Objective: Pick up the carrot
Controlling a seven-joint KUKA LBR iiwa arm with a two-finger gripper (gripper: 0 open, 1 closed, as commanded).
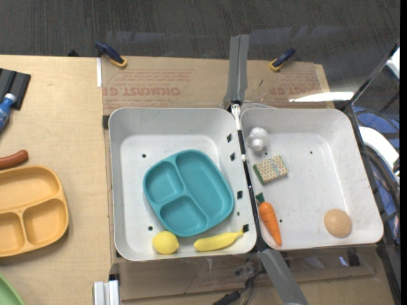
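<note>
I see the carrot [269, 222] lying untouched against the right bin's [356, 138] left wall. Nothing is picked yet; the whole grasp remains.

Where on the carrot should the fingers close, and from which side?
Grip the carrot across its thick upper half, coming straight down. It lies flat, lengthwise against the right bin's left wall, so one finger probably has little room there; the side toward the bin's middle is free.
</note>
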